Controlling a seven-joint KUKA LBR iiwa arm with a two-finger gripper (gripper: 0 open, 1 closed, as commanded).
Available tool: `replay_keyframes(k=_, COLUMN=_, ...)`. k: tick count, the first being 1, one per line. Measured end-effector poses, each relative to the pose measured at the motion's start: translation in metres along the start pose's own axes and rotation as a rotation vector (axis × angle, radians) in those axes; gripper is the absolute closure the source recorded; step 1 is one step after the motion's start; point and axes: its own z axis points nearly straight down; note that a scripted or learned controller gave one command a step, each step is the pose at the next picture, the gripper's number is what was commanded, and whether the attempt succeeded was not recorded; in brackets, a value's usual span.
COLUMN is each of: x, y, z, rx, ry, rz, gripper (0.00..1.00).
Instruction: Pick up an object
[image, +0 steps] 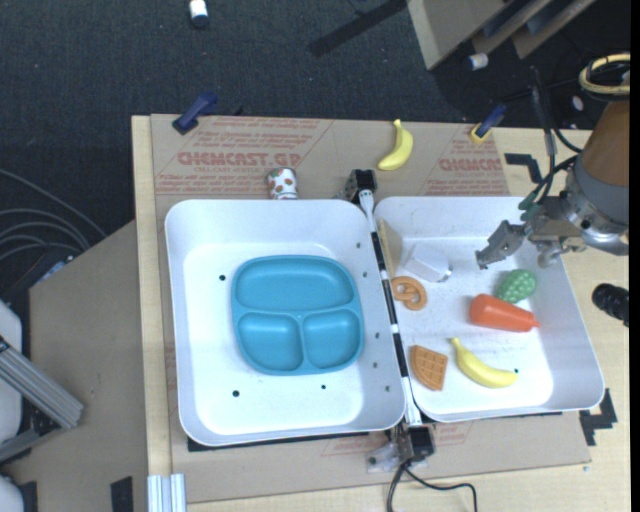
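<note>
My gripper (523, 248) hangs over the back of the right bin (570, 340), its two grey fingers spread apart and open with nothing between them. Just in front of it lies a green knobbly toy (517, 286), touching an orange carrot (500, 314). Nearer the front edge are a yellow banana (483, 366) and a brown waffle piece (429, 367). A pretzel (408, 292), a white block (430, 265) and a tan wedge (388, 245) lie toward the bin's left side.
The left bin (200, 380) holds a blue compartment plate (297, 312). Behind the bins, on the cardboard, lie a second banana (396, 148) and a small spotted toy (283, 182). Blue clips (194, 113) sit at the bench's back edge.
</note>
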Motion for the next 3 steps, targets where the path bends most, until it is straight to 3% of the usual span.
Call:
replay_keyframes(k=1, x=-0.050, y=0.006, z=0.115, rx=0.000, ry=0.000, rz=0.001, gripper=0.00)
replay_keyframes(k=2, x=-0.054, y=0.046, z=0.164, rx=-0.003, ry=-0.002, rz=0.000, gripper=0.00)
replay_keyframes(k=3, x=-0.054, y=0.047, z=0.152, rx=-0.008, ry=-0.003, rz=0.001, gripper=1.00)
